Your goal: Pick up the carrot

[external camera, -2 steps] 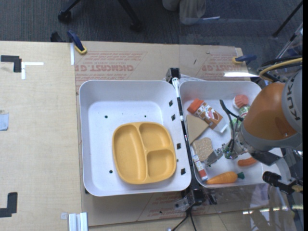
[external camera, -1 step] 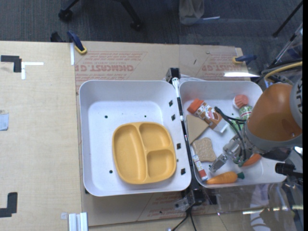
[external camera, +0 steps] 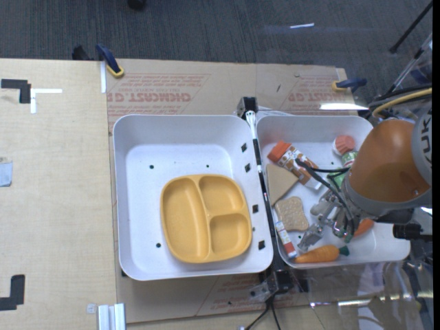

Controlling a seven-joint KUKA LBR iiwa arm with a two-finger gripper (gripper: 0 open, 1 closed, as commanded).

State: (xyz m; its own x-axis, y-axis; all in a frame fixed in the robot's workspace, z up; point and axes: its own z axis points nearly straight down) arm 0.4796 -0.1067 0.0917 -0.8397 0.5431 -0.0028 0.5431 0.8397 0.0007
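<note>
The carrot (external camera: 320, 254), orange with a small teal-green end, lies flat against the near wall of the right bin (external camera: 313, 130). My gripper (external camera: 324, 234) hangs just above and behind it, reaching in from the right under the orange wrist band. Its fingers (external camera: 309, 238) look spread apart, with nothing held between them. The carrot rests on the bin floor, apart from the gripper.
A bread slice (external camera: 293, 214) lies left of the gripper, and a red-and-white tube (external camera: 282, 234) runs along the bin's left wall. An orange-brown packet (external camera: 292, 160) and a small red item (external camera: 344, 144) lie at the far side. The left bin (external camera: 130, 184) holds a yellow divided plate (external camera: 206, 217).
</note>
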